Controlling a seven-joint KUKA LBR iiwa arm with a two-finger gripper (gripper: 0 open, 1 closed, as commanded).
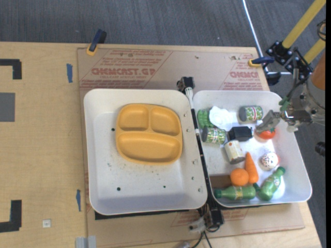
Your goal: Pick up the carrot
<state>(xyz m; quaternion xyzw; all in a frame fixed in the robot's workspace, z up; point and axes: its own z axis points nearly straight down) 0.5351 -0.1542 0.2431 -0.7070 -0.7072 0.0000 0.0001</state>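
Note:
The carrot (251, 167) is a small orange cone lying in the right bin (300, 161), its tip pointing away from me, leaning against an orange ball (239, 177). My gripper (279, 123) hovers over the bin's far right side, up and to the right of the carrot and well apart from it. It is open with nothing between its fingers. A red tomato-like toy (266, 134) lies just below its left finger (269, 120).
Around the carrot lie a spotted white ball (268, 160), a small white jar (234, 151), two green bottles (235, 192) (271, 185), green cans (252, 112) (214, 135), a black block (240, 134) and a white wad (222, 117). The left bin (103, 185) holds a yellow divided plate (149, 133).

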